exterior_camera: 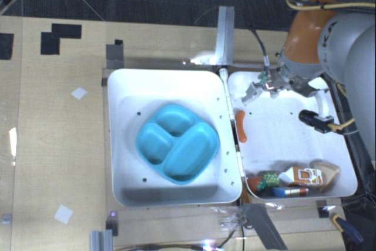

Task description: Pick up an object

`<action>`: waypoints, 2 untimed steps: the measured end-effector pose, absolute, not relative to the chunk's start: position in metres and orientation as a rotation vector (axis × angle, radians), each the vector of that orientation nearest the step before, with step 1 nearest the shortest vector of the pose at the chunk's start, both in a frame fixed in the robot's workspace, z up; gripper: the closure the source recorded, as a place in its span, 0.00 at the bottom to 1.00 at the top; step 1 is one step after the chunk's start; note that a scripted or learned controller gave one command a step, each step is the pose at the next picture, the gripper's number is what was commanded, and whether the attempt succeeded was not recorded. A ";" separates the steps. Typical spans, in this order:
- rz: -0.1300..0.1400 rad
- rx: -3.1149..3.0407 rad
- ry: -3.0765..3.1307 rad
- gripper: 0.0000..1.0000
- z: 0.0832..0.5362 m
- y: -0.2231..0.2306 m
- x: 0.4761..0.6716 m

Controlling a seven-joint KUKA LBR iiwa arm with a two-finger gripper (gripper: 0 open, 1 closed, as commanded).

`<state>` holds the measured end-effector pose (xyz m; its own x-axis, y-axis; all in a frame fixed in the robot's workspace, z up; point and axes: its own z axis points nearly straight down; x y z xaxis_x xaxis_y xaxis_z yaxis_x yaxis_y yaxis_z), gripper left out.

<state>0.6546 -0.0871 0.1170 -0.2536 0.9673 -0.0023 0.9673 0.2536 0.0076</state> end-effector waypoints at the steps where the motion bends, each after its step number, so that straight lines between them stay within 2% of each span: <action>1: 0.005 1.383 2.808 0.00 0.089 -0.091 0.624; 2: 0.007 1.586 2.694 0.00 0.090 -0.091 0.569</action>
<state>0.5692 -0.0906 0.0902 -0.4849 0.8745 -0.0106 0.8744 0.4850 0.0118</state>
